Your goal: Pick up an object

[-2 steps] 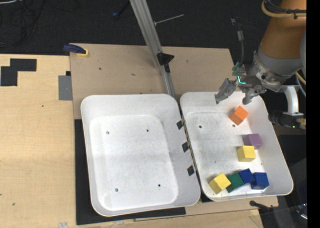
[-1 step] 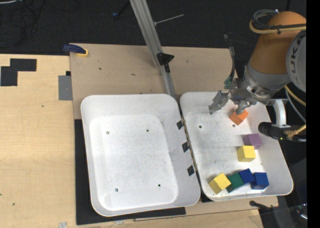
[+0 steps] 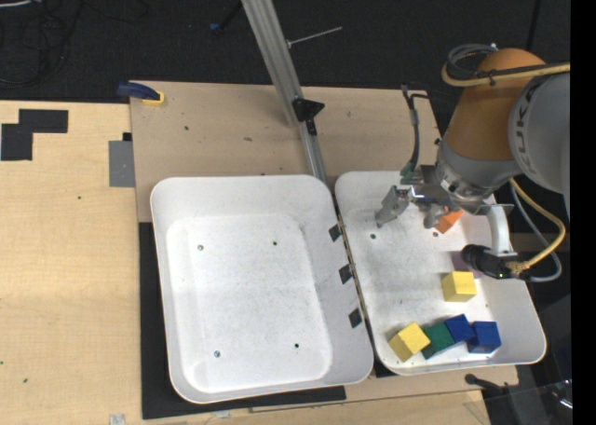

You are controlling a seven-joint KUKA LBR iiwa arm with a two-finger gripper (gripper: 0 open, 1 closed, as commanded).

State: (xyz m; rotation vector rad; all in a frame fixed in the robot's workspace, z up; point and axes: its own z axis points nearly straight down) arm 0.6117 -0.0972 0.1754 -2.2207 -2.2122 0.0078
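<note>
My gripper (image 3: 408, 215) hangs over the upper part of the right bin (image 3: 391, 269), open, with nothing between its fingers. A small orange block (image 3: 449, 221) lies just to the right of the gripper, partly hidden by the wrist. Lower in the same bin a yellow cube (image 3: 458, 285) sits alone. Along the bin's near edge lie another yellow block (image 3: 408, 340), a green block (image 3: 438, 337) and two blue blocks (image 3: 458, 326) (image 3: 484, 335), packed close together.
The left bin (image 3: 244, 283) stands beside the right one, with black clips (image 3: 345, 272) along their shared wall. A slanted aluminium rail (image 3: 279, 60) rises behind the bins. The arm's cables (image 3: 535, 246) loop over the right bin's right side.
</note>
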